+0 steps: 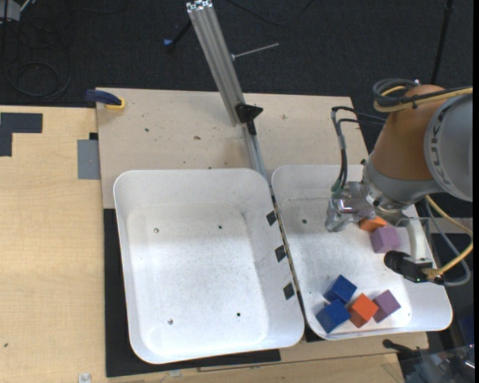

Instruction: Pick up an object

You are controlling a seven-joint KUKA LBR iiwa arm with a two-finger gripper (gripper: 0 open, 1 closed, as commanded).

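Observation:
In the right bin (303, 190), my gripper (339, 216) hangs low over the floor near the upper middle, with bare floor under and to its left. Just right of it an orange block (373, 224) lies partly tucked under the wrist, and a light purple block (385, 238) touches it below. Toward the front of the bin is a cluster: two blue blocks (342, 288) (332, 316), a second orange block (362, 309) and a darker purple block (387, 302). I see nothing held by the gripper.
The left bin (136, 214) lies beside the right one, joined by black clips (280, 253) along the shared rim. A slanted aluminium rail (220, 62) rises behind the bins. Cables and a black connector (405, 265) hang by the arm at the right.

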